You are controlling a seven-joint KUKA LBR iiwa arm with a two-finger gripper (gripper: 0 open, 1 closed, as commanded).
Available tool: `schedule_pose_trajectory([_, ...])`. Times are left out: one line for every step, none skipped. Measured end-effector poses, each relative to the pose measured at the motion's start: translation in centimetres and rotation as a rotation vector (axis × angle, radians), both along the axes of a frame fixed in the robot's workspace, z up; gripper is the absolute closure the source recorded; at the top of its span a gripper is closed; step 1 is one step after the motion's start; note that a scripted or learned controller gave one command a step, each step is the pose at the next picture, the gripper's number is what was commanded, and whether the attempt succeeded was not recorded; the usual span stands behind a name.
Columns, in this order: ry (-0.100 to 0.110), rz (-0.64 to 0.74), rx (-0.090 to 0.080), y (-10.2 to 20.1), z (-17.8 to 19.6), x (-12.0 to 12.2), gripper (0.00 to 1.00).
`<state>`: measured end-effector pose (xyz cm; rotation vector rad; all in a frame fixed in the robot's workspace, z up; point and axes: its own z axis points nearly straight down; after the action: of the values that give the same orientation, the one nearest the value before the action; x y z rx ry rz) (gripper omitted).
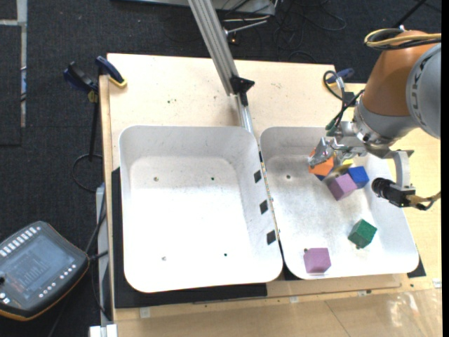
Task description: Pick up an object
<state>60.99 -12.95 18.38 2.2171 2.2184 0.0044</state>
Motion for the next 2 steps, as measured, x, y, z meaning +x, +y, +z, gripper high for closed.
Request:
schedule_pose_trajectory([-0.001, 0.002, 0.000, -0.02, 5.33, 0.14, 1.00])
schedule_pose_trajectory([0.004, 0.001, 0.001, 0.00, 5.82, 0.20, 1.00])
